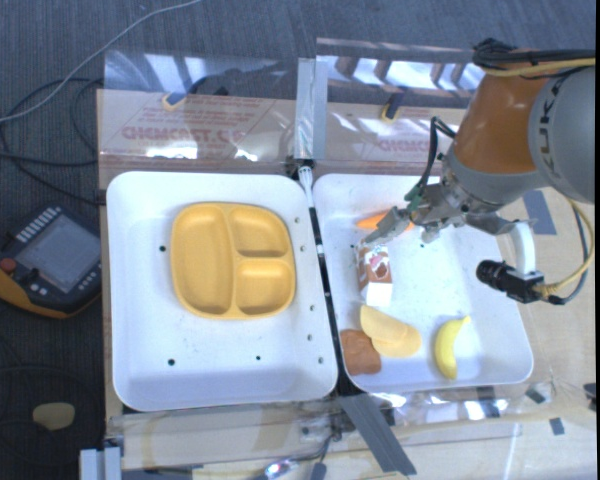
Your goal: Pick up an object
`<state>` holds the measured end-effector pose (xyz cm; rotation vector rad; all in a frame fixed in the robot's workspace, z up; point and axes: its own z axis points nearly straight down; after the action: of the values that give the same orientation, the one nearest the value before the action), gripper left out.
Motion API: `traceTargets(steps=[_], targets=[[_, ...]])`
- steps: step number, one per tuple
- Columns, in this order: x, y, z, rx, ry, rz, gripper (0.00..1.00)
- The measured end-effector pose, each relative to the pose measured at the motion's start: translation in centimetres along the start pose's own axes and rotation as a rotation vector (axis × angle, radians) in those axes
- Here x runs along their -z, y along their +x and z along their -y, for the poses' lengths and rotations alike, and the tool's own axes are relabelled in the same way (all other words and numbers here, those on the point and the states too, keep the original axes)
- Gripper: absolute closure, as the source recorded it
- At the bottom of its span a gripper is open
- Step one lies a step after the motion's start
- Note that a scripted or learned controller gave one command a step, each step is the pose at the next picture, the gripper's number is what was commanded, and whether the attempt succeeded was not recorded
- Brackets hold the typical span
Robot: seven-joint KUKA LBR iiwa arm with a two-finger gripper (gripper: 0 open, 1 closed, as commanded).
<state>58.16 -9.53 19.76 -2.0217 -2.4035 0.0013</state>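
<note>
Overhead: jaws [412, 220] low at twelve o'clock in right bin [500, 366], aperture impossible to tell, beside an orange carrot-like piece [377, 217]. Just below, toward six o'clock: small packet [376, 272], probably light and crinkly, best pinched across its narrow sides. Further toward six: yellow wedge [390, 332], brown lump [359, 351], banana [449, 346].

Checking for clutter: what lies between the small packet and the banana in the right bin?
In the camera view, bare white bin floor separates the packet from the banana; the yellow slice sits below that line.
</note>
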Motion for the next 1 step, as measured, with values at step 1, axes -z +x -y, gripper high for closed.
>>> traceTargets(steps=[1], targets=[[-10.25,-0.86,-2.31,0.243,-0.001,0.0,0.0]])
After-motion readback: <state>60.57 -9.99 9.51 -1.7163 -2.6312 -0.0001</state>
